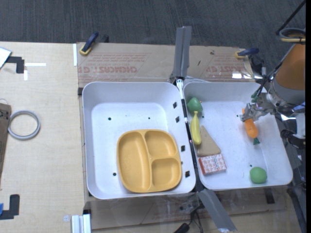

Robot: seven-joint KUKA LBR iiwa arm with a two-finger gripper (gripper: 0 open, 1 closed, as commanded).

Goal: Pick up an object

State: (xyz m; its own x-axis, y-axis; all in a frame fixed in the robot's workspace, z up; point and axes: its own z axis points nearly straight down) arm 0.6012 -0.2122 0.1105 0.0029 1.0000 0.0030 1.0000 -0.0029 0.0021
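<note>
My gripper (249,114) hangs over the right side of the right bin (228,98), coming in from the right edge. An orange carrot (250,129) with a green end lies directly below the gripper tip, its upper end meeting the tip. Whether the carrot is gripped or just touched is unclear. Other objects in this bin: a green round fruit (194,104), a yellow banana (196,129), a brown wedge (208,142), a red-and-white box (212,164) and a green ball (258,174).
The left bin (97,130) holds a yellow divided plate (148,160). A tape roll (22,124) lies on the bench at far left. Blue clamps (89,43) (247,53) sit on the cardboard behind the bins. A grey divider (182,50) stands between the bins.
</note>
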